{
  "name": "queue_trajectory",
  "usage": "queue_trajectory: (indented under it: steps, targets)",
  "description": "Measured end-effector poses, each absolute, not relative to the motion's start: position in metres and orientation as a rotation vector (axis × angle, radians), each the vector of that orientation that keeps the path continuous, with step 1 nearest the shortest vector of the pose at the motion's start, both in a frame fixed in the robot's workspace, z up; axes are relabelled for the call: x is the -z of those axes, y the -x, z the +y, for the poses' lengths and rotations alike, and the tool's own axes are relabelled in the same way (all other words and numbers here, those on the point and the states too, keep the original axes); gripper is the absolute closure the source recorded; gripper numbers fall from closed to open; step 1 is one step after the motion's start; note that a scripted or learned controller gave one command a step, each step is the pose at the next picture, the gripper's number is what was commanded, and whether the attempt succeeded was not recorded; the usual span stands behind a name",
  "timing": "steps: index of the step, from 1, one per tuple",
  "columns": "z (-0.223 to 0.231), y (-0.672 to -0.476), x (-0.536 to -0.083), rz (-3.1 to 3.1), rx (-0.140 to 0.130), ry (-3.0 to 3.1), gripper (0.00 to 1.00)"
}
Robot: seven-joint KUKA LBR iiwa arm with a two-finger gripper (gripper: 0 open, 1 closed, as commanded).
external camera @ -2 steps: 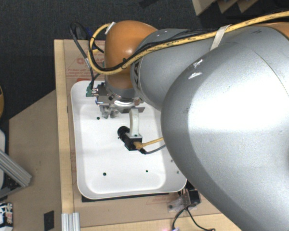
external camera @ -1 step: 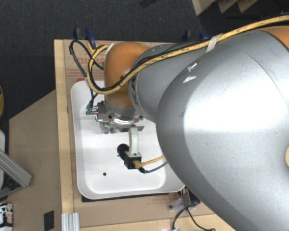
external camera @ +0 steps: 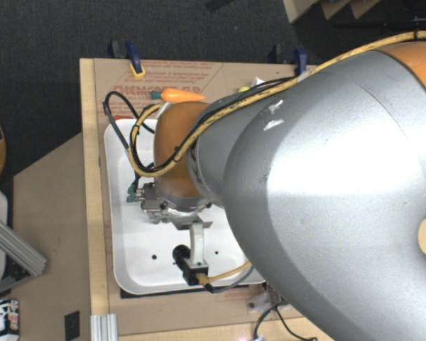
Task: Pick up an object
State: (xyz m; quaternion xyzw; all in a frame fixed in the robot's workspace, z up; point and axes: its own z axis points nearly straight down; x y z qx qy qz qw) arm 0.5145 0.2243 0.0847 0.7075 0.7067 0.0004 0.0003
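**Pick Unproven as Arm Looms Over Bin**

An orange item, the one loose thing I can make out from where I stand, lies at the far end of the white bin, partly tucked behind the robot's wrist and, as far as I can see, not in its grasp. The gripper hangs low over the middle of the same bin, on the near side of the item. Whether it is closed on anything cannot be told, as the wrist above covers it. By my reading the pick is not yet shown done, with the grasp and the lift both left to prove.

The grey arm covers most of the bench and whatever sits to the right. The bin rests on a brown printed board, held at its far edge by blue clamps. Dark carpet surrounds the bench, and an aluminium rail lies to the left.
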Motion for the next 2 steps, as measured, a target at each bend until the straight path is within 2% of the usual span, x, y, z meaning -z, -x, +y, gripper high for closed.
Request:
queue_trajectory:
  steps: [1,2]
  targets:
    - [0.225,-0.506,-0.189,2.221,-0.014,-2.218,1.0]
    - [0.225,-0.478,-0.081,2.221,0.002,-2.223,1.0]
